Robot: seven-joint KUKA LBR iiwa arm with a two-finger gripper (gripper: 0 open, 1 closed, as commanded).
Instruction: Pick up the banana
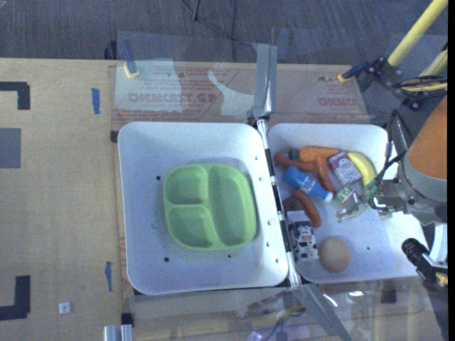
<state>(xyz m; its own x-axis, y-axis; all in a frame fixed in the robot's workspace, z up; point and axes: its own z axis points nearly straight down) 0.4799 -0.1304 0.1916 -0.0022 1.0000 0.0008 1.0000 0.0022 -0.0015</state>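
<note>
The pincer (353, 203) hangs low in the right bin (370, 251), just beside the banana (362, 166) and a small red carton (343, 169), but how wide it stands cannot be told. The banana lies near the bin's upper right, among a carrot (318, 153) and a blue bottle (307, 183). The arm (426, 162) reaches in from the right, wrist bent toward the pile.

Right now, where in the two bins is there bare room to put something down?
The left bin has bare floor around the green plate, widest above it. In the right bin, the floor right of the egg is bare. Its upper half is crowded: carrot, bottle, banana, gripper.
</note>
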